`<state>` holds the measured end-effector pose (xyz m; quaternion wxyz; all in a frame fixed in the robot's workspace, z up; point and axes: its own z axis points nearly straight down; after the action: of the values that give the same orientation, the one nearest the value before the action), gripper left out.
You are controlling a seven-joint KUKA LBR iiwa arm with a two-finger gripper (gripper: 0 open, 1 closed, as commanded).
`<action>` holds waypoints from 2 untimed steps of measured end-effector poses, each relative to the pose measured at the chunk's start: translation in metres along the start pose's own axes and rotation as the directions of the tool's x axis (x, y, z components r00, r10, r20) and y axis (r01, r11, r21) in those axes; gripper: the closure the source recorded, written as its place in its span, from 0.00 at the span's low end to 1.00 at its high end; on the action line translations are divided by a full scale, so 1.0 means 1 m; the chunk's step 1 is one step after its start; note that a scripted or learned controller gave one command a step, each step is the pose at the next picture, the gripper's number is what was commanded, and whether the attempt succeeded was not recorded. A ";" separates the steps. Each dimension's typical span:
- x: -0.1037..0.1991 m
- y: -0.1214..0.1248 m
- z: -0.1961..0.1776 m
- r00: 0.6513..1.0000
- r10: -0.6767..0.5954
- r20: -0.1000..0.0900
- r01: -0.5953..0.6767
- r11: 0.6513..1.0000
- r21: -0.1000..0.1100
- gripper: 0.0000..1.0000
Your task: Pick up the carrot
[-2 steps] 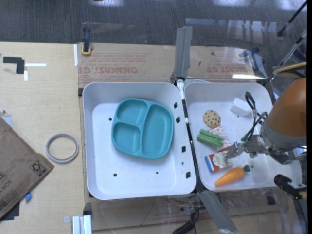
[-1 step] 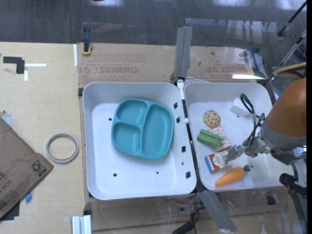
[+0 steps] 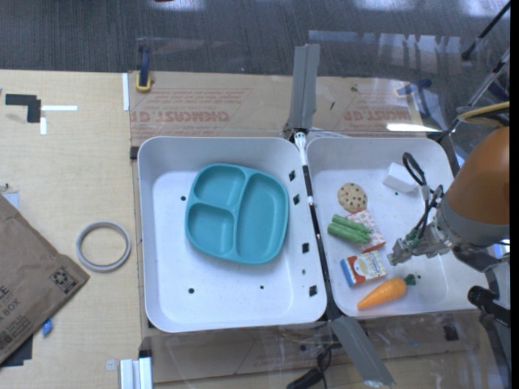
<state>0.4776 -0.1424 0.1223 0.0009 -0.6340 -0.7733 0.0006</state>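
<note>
We found the carrot (image 3: 382, 292) lying near the front edge of the right bin (image 3: 381, 156), just below a small carton (image 3: 362, 267). The pincer (image 3: 403, 252) hovered just right of that carton, above the carrot and not touching it; whether it was spread or pressed together we could not tell. A teal plate (image 3: 238, 213) sat in the left bin (image 3: 162, 241).

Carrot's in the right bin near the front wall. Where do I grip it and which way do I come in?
Grip the carrot at mid-body, coming straight down, fingers closing across its narrower width. It lies flat, running left-right, green top toward the gripper. The small carton sits close behind it and the right bin front wall is just ahead, so a side approach looks cramped.
</note>
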 end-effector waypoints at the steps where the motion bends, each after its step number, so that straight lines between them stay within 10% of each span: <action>1: 0.000 0.000 0.000 1.000 0.000 0.000 0.000 1.000 0.000 0.00; 2: 0.036 0.007 -0.011 0.998 0.065 0.001 -0.065 0.998 -0.001 0.00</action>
<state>0.4776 -0.1057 0.1333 0.0003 -0.6588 -0.7523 0.0005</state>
